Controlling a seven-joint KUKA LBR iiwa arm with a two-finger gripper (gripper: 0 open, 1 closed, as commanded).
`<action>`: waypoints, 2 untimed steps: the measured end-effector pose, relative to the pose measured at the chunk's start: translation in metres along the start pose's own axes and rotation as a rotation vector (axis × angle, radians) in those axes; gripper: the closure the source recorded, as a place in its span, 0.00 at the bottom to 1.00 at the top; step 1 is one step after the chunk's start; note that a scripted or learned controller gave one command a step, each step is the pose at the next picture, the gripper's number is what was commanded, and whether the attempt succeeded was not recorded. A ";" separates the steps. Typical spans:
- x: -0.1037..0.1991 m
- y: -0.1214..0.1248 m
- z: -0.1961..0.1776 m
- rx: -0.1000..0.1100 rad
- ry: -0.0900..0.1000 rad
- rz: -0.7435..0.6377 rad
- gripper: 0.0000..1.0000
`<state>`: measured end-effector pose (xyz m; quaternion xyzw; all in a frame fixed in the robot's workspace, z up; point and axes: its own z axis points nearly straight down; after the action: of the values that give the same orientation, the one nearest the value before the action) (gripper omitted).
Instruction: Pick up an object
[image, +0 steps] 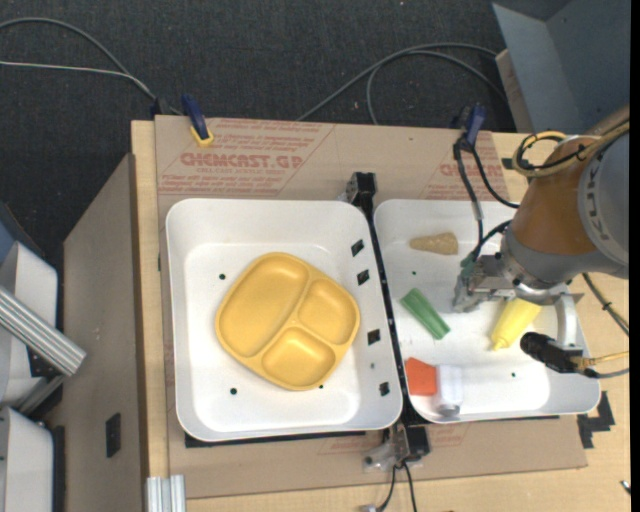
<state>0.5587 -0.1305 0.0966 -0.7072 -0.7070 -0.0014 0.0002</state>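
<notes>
Nearest the camera, at the front edge of the right-hand shallow white bin (560, 400), a small orange block (421, 377) is lying just beside a clear plastic piece (449, 388). Farther back in that bin, a flat green bar (424, 312) is resting at a slant, and a yellow plastic bottle-like object (512, 322) is lying tilted just under the arm. The tool (472, 285) is hanging low over the bin floor between the green bar and the yellow object; whether its fingers are apart or together I cannot tell. Beyond it, a tan lumpy piece (435, 243) is lying near the back wall. Leftward, the other white bin (190, 330) is holding a yellow three-compartment plastic tray (288, 320). Behind both bins, the brown cardboard-covered surface (260, 160) is showing red print that seems to read "CHEMCAST GP". Farther still, dark carpet (80, 110) is carrying grey cables (90, 55).
</notes>
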 end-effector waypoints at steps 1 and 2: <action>-0.001 0.003 -0.042 0.000 -0.002 -0.001 1.00; -0.007 0.006 -0.104 -0.005 -0.004 -0.002 1.00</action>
<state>0.5642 -0.1377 0.2009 -0.7066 -0.7076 -0.0017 -0.0028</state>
